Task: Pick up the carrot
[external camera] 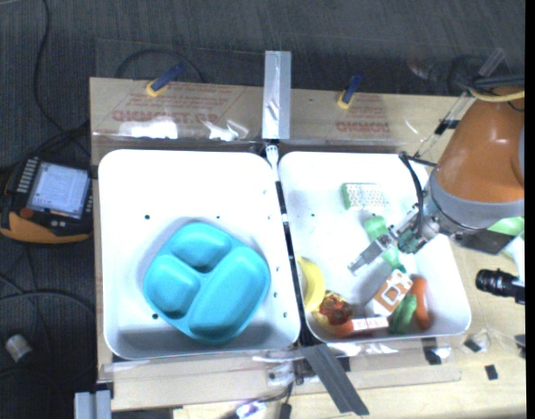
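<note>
Item: carrot (420, 301), lodged in my right bin's (324, 175) near corner; tool (365, 258) hovers left, grip state indiscernible.

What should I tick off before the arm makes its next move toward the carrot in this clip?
1. Carrot in view, near the right bin's front corner: ok.
2. Gripper over the carrot: not ok, it sits up and to the picture's left of it.
3. Gripper holding the carrot: not ok, nothing orange between its fingers.
4. Room around the carrot: not ok, a green item and a white and orange box crowd it.
5. Finger opening: cannot tell.
6. Blue tray out of the way in the left bin: ok.
</note>
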Controlling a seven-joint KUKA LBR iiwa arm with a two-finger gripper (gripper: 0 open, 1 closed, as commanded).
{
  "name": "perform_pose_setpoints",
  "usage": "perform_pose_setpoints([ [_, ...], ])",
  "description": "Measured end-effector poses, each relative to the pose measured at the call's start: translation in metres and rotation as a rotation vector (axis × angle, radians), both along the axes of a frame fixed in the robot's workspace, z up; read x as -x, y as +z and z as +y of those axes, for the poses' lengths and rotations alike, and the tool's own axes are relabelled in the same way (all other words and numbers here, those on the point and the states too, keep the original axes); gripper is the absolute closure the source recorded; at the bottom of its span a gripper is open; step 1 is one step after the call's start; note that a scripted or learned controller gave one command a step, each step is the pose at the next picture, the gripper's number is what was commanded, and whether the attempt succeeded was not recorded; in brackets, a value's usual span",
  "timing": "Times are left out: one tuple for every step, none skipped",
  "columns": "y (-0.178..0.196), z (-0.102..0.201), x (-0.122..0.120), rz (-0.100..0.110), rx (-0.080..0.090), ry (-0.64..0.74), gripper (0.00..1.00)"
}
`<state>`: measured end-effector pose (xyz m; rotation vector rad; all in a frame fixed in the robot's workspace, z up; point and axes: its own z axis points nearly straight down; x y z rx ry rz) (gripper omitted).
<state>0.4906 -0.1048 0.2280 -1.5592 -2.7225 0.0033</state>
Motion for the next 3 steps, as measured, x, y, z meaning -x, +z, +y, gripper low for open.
perform_pose_setpoints([
  [-0.064,-0.008,0.003,0.003,0.001,-0.080,0.00],
  [-0.135,0.000,0.002,-0.012,-0.003,0.130,0.00],
  [-0.048,0.048,-0.080,-0.001,-0.001,0.259,0.00],
])
